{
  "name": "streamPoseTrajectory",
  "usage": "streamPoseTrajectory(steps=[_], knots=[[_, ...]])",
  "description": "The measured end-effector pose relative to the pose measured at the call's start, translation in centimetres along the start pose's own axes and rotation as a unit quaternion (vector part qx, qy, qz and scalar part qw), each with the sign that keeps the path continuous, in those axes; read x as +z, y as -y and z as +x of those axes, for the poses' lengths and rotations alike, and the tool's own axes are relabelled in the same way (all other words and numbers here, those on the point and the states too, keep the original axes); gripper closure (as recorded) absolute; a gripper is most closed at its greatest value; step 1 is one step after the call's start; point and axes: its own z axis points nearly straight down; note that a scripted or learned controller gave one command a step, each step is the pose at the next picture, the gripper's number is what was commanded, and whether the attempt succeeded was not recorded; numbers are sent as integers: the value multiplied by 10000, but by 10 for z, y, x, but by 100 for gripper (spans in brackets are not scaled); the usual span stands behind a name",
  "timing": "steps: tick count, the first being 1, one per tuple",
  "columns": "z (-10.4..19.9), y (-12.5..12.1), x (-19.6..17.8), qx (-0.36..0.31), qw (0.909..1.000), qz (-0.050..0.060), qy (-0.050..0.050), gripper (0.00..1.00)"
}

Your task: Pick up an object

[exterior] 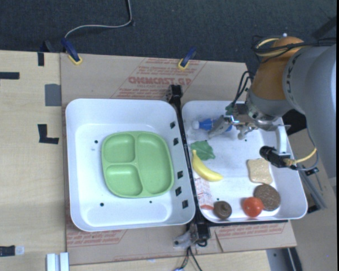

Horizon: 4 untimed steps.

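Banana (pixel 206 169), one, right bin (pixel 294 205), gripper (pixel 230 126) finger state unclear, one green tray (pixel 138 164)

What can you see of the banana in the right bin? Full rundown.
The banana is yellow, smooth and glossy like a plastic toy, whole and unpeeled. It lies flat on the floor of the right bin, near the bin's left wall, running diagonally from upper left to lower right with a gentle curve. Its upper end sits against the green leafy piece. Its lower edge lies close to the red-and-white item; contact there is unclear.
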Motion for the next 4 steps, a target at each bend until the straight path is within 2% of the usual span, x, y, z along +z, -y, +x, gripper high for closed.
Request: streamPoseTrajectory(steps=[1,2,3,4], knots=[[12,-39,36,13,10000,91,24,0],[-66,-19,-8,8,10000,-18,18,0],[7,-38,32,6,10000,55,14,0],[-29,-40,36,-19,9999,95,-34,0]])
